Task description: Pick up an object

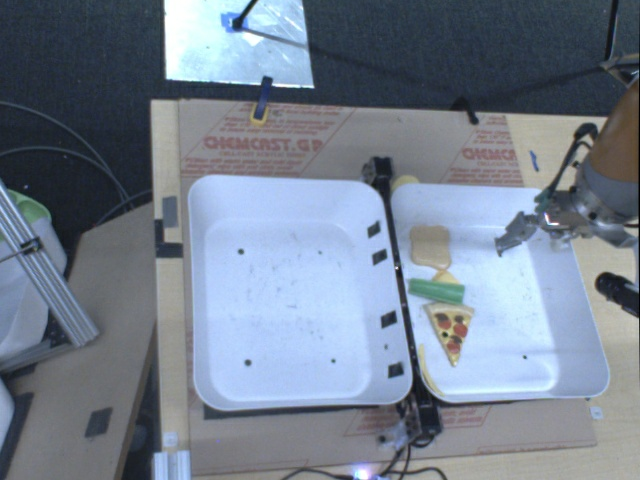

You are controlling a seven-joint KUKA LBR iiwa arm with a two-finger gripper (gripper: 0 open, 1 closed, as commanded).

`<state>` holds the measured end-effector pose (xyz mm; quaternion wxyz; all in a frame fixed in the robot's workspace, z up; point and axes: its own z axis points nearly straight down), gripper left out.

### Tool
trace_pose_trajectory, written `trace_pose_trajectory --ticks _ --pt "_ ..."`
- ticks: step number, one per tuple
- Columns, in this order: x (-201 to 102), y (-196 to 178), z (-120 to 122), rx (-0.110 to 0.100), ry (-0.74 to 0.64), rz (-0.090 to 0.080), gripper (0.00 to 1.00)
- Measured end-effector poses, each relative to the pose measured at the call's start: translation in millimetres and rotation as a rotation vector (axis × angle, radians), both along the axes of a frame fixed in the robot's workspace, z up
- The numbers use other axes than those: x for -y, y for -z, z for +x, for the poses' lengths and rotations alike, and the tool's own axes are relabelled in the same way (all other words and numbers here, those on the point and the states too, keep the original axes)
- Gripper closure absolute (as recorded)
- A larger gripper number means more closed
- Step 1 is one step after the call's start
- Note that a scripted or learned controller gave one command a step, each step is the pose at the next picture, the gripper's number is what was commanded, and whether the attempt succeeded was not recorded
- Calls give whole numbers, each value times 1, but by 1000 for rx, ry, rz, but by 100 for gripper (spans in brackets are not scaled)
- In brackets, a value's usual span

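Over the right bin (575, 313), upper right area, my gripper (512, 238) is hovering with nothing between its fingers; whether they're spread or closed I cannot tell at this resolution. Toy food is sitting along the right bin's left side, well apart from me: a tan bread slice (431, 246), a green piece (436, 290) just below it and touching, then a pizza slice (451, 332) pointing toward the near edge. Left bin (290, 298) is showing bare white floor with a few dark specks. Cardboard sheet (300, 140) under both bins is reading "CHEMCAST GP" in red print, mirrored, repeated at the upper right. A shiny metal plate (238, 26) is lying on the dark floor beyond the bench.
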<state>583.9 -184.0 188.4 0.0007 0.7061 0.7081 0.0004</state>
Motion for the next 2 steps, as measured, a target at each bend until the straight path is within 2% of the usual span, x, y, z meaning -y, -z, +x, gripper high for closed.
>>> trace_pose_trajectory --ticks 1,2 --pt "-86 22 -79 -8 -6 5 0" --pt "-95 64 -98 -4 1 2 0"
